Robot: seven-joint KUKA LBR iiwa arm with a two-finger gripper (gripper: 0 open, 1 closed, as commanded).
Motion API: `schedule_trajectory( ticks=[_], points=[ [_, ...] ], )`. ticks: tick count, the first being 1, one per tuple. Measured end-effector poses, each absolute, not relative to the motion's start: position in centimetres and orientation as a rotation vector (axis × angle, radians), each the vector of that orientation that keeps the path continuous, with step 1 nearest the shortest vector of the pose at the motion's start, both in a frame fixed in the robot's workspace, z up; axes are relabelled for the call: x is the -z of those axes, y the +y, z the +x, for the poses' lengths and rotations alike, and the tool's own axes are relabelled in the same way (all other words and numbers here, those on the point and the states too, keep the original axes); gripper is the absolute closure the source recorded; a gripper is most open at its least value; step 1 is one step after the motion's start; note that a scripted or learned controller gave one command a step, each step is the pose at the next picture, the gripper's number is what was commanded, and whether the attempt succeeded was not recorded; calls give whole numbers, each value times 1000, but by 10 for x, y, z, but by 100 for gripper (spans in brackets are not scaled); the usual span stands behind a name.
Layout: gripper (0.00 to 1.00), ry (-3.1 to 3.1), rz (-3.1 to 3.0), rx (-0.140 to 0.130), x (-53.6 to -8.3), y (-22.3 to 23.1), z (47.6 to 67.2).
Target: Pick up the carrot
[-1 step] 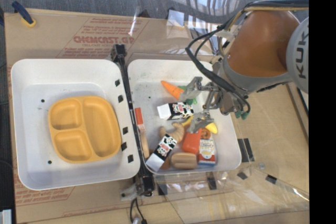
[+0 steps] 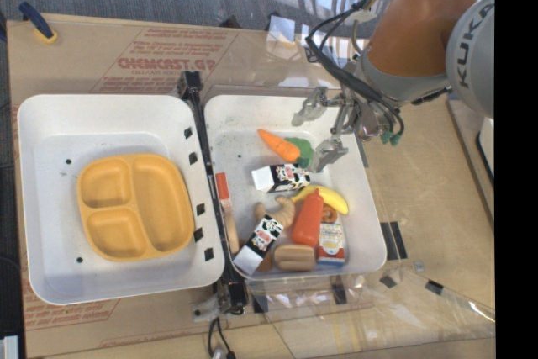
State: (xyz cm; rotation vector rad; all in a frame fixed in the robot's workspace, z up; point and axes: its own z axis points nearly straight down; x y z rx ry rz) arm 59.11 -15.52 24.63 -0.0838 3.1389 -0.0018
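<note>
The gripper hangs over the far part of the right bin, its two grey fingers spread wide apart with nothing between them. The carrot lies just to the left of the lower finger, orange and slanted, with its green leafy end pointing toward that finger and nearly touching it; the carrot rests on the bin floor and is not gripped. Nearer the front of the bin than the gripper sits a small black-and-white milk carton, and beyond that a heap of play food: a red bottle, a yellow banana beside it, a second cow-patterned carton, a brown bread-like piece and a small box against the front wall. A thin red stick lies along the bin's left wall, well away from the fingers. Farther left still, across the black divider, the left bin holds a yellow compartment tray. The arm's orange band looms behind and to the right of the gripper, cables looping around the wrist.
</note>
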Motion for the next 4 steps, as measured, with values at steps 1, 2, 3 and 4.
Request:
schedule_trajectory(
  ticks=[1,2,3,4],
  points=[
    [0,3137,-256,-6,-129,-150,637],
    [0,3120,11,2,-109,-159,630],
    [100,3111,-1,9,-124,-159,633],
    [0,3109,-2,8,-125,-158,634]
  ],
)
